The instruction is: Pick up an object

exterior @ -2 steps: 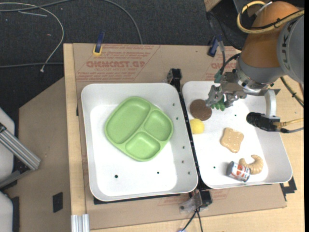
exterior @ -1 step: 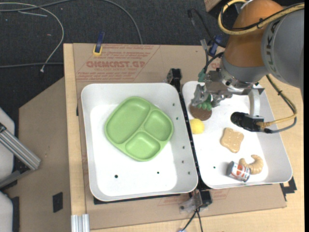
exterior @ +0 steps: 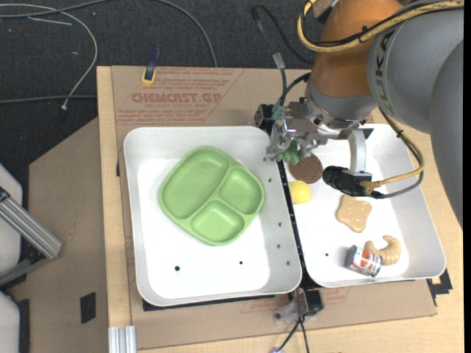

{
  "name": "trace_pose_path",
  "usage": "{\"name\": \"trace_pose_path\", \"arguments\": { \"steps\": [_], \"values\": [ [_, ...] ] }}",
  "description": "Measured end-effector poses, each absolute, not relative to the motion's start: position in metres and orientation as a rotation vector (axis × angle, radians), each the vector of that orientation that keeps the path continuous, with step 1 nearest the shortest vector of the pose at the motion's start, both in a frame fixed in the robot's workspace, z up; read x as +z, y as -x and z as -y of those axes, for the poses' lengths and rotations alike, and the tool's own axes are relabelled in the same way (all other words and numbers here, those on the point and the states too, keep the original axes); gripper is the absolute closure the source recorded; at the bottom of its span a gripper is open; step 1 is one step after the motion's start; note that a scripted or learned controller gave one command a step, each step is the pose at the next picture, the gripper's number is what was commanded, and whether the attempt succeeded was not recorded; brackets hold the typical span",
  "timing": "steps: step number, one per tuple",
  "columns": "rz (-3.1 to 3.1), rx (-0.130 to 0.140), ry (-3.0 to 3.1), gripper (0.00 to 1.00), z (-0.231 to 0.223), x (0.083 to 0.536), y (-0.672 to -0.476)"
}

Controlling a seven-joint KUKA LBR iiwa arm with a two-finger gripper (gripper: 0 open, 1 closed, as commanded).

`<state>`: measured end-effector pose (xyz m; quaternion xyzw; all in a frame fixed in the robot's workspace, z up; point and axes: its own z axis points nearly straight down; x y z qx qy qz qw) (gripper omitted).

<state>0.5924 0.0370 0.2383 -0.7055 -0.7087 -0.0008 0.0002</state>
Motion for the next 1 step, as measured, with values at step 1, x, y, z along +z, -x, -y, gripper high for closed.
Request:
{"name": "trace_pose_path", "arguments": {
  "steps": [1],
  "values": [
    [2.225, 0.002, 2.213, 1.00, -0.0881, 0.2241, -0.5925]
  ]
}}
